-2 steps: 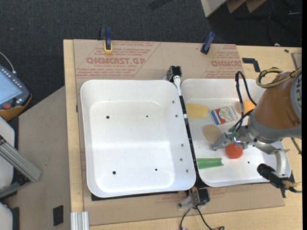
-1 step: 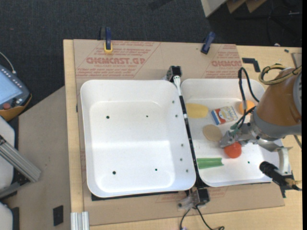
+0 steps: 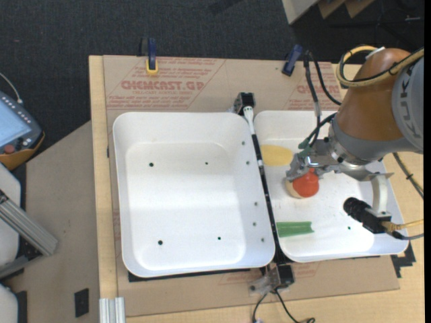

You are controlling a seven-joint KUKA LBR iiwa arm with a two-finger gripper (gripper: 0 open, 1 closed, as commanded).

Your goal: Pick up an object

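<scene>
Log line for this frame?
gripper over red object | yellow piece beside it | green strip nearer front rim | all in right bin | grasp unconfirmed

red object (image 3: 308, 189) part-hidden, arm (image 3: 376, 106) cropped — right side

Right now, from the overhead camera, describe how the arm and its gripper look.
The arm is a thick, rounded grey body with a broad, glossy orange band above the wrist. It carries dark lettering that is cut off at the picture's edge. Black cables run down beside it from the back. The gripper is a small piece of silvery metal.
</scene>
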